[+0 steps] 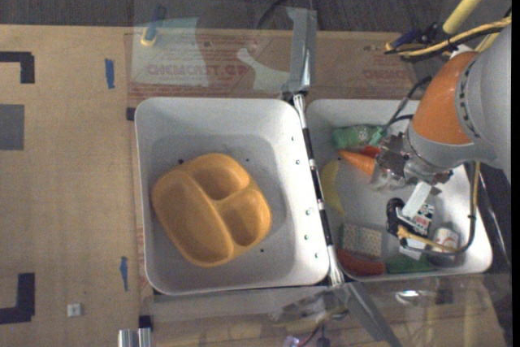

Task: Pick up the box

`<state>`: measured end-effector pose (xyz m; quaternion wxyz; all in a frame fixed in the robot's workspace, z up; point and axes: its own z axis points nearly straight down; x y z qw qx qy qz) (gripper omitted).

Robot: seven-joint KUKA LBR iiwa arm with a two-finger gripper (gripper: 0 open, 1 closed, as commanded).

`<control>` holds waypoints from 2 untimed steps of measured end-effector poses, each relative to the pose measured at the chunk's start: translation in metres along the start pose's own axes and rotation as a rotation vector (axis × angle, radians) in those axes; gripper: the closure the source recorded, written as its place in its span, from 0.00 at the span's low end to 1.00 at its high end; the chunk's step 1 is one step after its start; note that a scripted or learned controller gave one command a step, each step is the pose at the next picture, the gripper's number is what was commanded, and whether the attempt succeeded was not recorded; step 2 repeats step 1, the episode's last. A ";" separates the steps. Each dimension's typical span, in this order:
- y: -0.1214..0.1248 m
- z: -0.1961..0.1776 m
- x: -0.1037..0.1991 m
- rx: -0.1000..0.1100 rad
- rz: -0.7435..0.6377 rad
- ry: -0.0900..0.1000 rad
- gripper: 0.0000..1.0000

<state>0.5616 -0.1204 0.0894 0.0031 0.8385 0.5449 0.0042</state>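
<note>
the box, as far as the view allowed a guess, was the small flat speckled pack lying at the near side of the right bin, close to its left wall. a red item lay against the box's near edge. a green item sat just to the right of that, with a small round pale thing beyond it.

farther off in the same bin were a yellow banana-like piece along the left wall, an orange carrot and a green packet at the far end. the gripper hung over the middle of the bin, just beside the carrot and apart from the box. whether it was spread or pressed together could not be told, and nothing was seen held in it. the left bin held a yellow divided plate.

the main risk was a wrong pick. the gripper stood nearer the carrot and the green packet than the box, so a straight descent would likely have met those instead. the box itself lay flat and low, so a grasp could have slid off its top. it was also crowded by the red item and the bin wall, so a grasp could have dragged the red item along or struck the wall.
</note>
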 end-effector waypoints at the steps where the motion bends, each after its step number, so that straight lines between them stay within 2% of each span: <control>1: 0.002 -0.112 -0.062 0.010 0.081 -0.005 1.00; 2: 0.002 -0.112 -0.062 0.010 0.081 -0.005 1.00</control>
